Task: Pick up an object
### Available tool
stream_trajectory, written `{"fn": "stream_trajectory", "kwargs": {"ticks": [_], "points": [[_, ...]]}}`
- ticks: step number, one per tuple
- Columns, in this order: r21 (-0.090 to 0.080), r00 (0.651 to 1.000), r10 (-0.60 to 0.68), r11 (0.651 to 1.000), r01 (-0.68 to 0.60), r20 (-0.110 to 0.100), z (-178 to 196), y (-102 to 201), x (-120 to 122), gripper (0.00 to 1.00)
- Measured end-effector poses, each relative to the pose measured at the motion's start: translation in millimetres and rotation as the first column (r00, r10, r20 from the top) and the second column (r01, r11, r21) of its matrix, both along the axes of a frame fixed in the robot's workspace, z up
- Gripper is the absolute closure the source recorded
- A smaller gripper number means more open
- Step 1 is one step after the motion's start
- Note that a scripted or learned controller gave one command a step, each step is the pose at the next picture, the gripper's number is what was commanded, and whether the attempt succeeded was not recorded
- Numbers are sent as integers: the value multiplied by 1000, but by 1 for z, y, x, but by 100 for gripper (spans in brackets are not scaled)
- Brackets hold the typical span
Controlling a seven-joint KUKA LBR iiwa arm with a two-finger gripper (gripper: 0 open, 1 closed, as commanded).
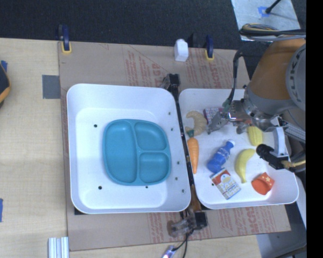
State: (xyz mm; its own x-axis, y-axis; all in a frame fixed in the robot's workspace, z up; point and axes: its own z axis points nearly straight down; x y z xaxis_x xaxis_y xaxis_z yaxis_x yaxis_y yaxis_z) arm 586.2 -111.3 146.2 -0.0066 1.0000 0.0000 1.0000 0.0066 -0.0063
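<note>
The gripper [222, 120] was seen low over the far-left part of the right bin [290, 198], the grey arm [274, 85] reaching in from the right. Whether anything was being pinched could not be told; the metal tip was too blurred and small. No item was seen lifted. The nearest candidates were judged to be a beige lumpy item [196, 121] just left of the tip and a small purple-printed packet [211, 113] right beside it. A blue plastic bottle [220, 156] lay nearer the camera than the tip, its long axis slanted, cap toward the tip. An orange carrot [193, 153] lay along the bin's left wall, long axis running near to far. Two smooth yellow bananas [244, 163] [254, 135], a small printed carton [226, 184] and an orange block [262, 183] were scattered further right. A teal divided plate [135, 151] sat alone in the left bin [78, 144], glossy moulded plastic.
</note>
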Motion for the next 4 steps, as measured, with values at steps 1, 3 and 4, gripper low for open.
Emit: {"fn": "stream_trajectory", "kwargs": {"ticks": [1, 3, 4], "points": [[0, 1000, -4, 1000, 4, 3, -23, -48, 40, 0], [-1, 1000, -1, 1000, 1, 2, -54, 9, 70, 0], [-1, 1000, 0, 1000, 0, 0, -54, 14, 70, 0]]}}
